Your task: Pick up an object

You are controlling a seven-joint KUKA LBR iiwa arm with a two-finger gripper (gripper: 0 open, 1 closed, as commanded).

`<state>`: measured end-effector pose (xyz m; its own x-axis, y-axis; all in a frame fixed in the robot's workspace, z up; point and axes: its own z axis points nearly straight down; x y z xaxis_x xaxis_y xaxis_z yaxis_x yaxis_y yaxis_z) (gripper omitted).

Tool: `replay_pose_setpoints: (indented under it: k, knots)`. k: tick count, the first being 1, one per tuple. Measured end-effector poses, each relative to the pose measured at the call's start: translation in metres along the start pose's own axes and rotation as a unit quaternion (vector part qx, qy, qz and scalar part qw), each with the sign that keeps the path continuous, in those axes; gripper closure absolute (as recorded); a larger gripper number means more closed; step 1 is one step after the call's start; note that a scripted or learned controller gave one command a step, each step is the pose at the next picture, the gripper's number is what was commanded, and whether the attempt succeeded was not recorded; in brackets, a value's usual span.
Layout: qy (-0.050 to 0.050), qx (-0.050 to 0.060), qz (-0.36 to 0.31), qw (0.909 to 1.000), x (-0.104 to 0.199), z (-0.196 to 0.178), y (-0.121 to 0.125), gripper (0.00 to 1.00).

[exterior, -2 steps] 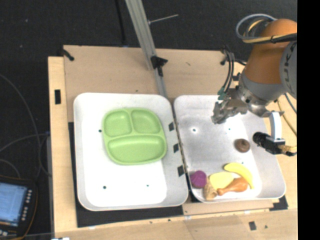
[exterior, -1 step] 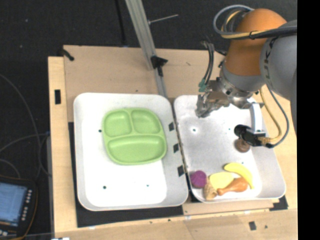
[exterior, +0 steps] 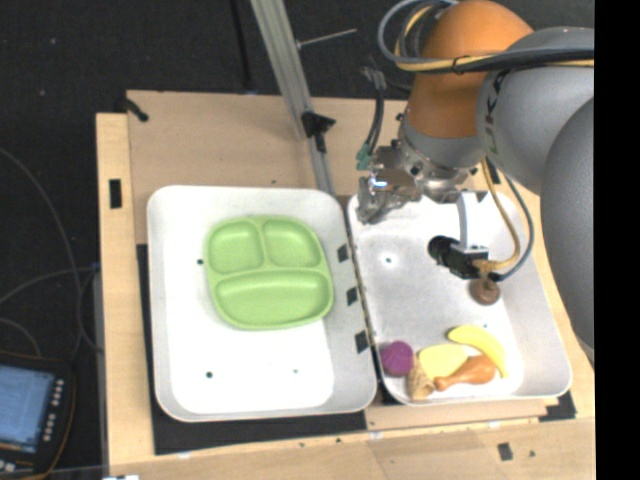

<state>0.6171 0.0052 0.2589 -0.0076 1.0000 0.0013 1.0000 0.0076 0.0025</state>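
The gripper (exterior: 374, 206) hangs under the orange wrist band, over the far left corner of the right bin (exterior: 420, 278). Several toy foods lie along that bin's near edge, well away from the gripper: a purple piece (exterior: 397, 357), a yellow banana (exterior: 479, 345), a pale yellow piece (exterior: 436, 358) and an orange drumstick (exterior: 464, 373). Nothing shows beneath the gripper except bare white bin floor.
A green divided plate (exterior: 268, 272) lies in the left bin (exterior: 180, 368). A black fitting (exterior: 452, 254) and a small brown knob (exterior: 486, 291) hang from the arm's cable over the right bin. A slanted metal post (exterior: 285, 58) rises behind the bins.
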Motion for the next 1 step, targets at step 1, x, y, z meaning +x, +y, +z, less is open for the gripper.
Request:
replay_pose_setpoints:
  k: [1]
  knots:
    - [0.000,0.000,0.000,1.0000,0.0558,-0.0017,0.0077,1.00]
